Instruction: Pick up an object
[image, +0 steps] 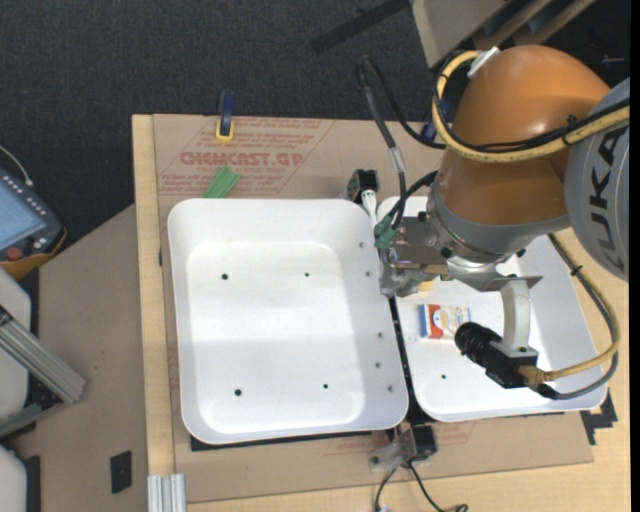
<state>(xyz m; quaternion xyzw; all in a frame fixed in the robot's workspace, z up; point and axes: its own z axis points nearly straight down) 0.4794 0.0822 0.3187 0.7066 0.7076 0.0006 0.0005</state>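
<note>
Small carton (441, 322) with red and blue print lies unlifted in the right bin (560, 395), just beneath the gripper (400, 262); I cannot tell its fingers' state.

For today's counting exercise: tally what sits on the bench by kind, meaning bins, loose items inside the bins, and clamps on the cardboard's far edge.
White bins: 2, left and right
Small printed card or packet in the right bin: 1
Yellow-and-blue clamp: 1
Total: 4
</note>
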